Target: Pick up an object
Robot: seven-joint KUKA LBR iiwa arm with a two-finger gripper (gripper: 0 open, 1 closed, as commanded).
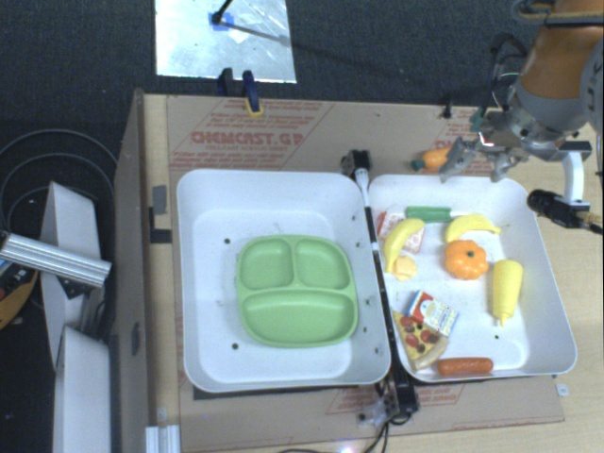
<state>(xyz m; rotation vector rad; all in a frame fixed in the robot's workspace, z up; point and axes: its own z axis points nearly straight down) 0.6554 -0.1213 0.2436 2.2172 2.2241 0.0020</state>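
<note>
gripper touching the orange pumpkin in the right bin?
Apart. The camera view shows the gripper up over the right bin's far rim, while the orange pumpkin sits mid-bin, with a banana and white floor between.

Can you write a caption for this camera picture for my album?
Robot gripper hovers above the toy food bin; green tray sits beside.

The two bins [283,192] were white. The tray [296,288] was pale green. Two bananas [404,242], a corn cob [506,289] and a cheese wedge [405,268] were yellow; the pumpkin [466,260] orange; the sausage [463,367] red-orange; the bean [427,213] dark green. The arm [559,59] was grey, banded orange.
</note>
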